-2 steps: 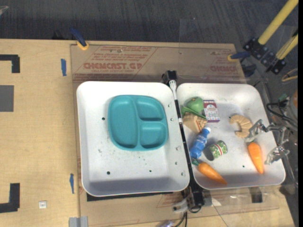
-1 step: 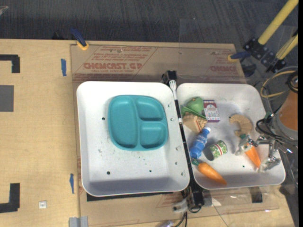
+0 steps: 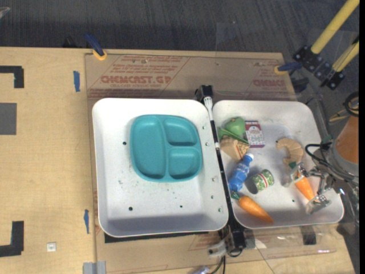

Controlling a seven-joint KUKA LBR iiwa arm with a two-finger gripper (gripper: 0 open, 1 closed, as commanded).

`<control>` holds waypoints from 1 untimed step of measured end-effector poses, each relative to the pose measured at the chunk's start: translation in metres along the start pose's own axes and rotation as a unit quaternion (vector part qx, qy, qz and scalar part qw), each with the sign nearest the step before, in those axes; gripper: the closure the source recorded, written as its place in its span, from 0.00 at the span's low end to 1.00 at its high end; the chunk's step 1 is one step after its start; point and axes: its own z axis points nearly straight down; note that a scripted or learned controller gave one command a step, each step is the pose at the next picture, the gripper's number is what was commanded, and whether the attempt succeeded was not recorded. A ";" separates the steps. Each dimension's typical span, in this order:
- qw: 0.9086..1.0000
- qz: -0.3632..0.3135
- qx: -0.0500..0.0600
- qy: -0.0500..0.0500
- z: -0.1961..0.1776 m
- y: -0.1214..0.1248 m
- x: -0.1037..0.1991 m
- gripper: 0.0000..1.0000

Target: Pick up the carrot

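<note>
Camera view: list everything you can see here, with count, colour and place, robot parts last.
Bins: 2, white, side by side on the bench.
Divided tray: 1, teal, middle of the left bin.
Carrots: 2, orange; one near the right bin's front wall, one at its right side by the gripper.
Bottle: 1, blue, right bin, left of centre.
Can: 1, green, beside the bottle.
Green item: 1, right bin, back left.
Small box: 1, white and red, beside the green item.
Croissant-like piece: 1, tan, back right.
Gripper: 1, metal, over the right bin's right side.
</note>
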 end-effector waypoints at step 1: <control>1.000 0.000 0.001 -0.001 0.000 0.000 0.000 0.00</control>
